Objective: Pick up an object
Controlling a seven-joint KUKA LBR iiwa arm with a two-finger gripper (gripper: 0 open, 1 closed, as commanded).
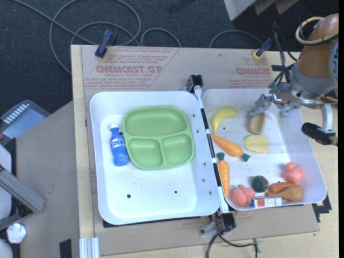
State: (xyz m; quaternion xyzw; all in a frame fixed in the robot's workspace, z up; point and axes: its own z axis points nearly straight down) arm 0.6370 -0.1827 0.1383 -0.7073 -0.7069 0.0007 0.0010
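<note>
1. The arm [317,52] comes in at the upper right of the frame, and its gripper [273,102] hangs over the top of the right bin [317,165].
2. The fingers look spread and released, with nothing between them.
3. Just below the gripper lies a brown bread roll [257,123], and under that a pale potato slice [256,143].
4. A banana [223,116] sits at the bin's upper left, with one carrot [227,145] below it and a second carrot [223,176] along the left wall.
5. At the bin's lower edge lie two pink toys [241,194], a dark green piece [260,183] and an orange-brown piece [286,190].
6. The left bin [156,198] holds a green tray [158,137] and a blue bottle [118,146] just left of it.
</note>
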